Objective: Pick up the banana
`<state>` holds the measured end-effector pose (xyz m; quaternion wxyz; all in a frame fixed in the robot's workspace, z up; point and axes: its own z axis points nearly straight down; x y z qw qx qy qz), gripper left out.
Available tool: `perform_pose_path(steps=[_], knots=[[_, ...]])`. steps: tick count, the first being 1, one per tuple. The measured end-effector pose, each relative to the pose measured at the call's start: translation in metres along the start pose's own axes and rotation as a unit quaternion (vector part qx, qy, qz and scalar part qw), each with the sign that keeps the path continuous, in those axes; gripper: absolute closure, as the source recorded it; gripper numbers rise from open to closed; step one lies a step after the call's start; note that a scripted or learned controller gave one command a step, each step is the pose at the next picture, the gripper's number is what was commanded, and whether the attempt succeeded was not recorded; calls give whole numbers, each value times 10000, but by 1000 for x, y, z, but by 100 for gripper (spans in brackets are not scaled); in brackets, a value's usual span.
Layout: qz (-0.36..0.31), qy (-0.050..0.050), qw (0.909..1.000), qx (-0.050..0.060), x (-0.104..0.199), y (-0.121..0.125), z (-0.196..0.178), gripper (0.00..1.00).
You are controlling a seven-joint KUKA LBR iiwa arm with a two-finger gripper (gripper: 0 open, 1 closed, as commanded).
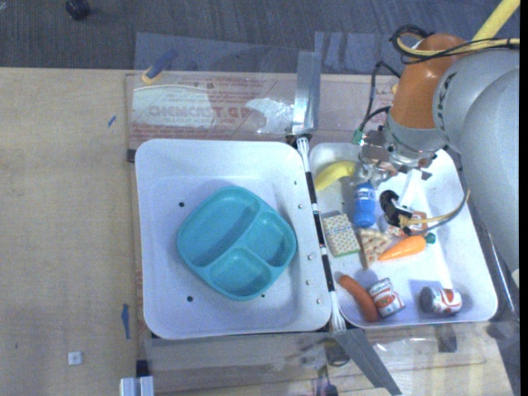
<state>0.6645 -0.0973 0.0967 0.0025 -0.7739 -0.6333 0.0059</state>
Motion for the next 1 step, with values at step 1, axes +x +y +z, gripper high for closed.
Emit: perform_pose_path(steps=[1], knots=[[33, 16, 10000, -17, 2, 1, 11, 100]])
